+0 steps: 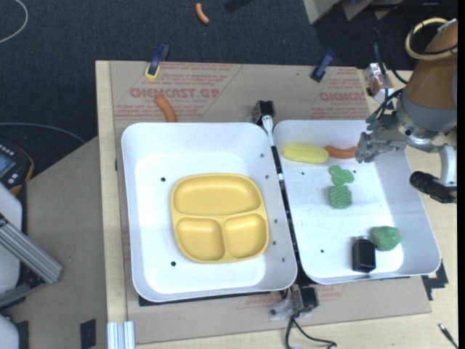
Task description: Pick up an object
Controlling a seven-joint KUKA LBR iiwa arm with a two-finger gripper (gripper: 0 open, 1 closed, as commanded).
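In the right bin (407, 217) lie a yellow corn cob (305, 153), an orange sausage (340, 151), a green broccoli-like piece (341, 174), a green ridged piece (340, 197), a green lump (386, 237) and a black block (363, 255). My gripper (367, 151) hangs at the bin's far right part, its tip right at the sausage's right end. The fingers are too small and dark to read.
The left bin (145, 195) holds a yellow three-compartment tray (218, 217). An orange sausage (166, 107) lies on the cardboard behind it, and another (202, 12) on the dark floor. Blue clamps (155, 61) (322, 65) grip the far edge.
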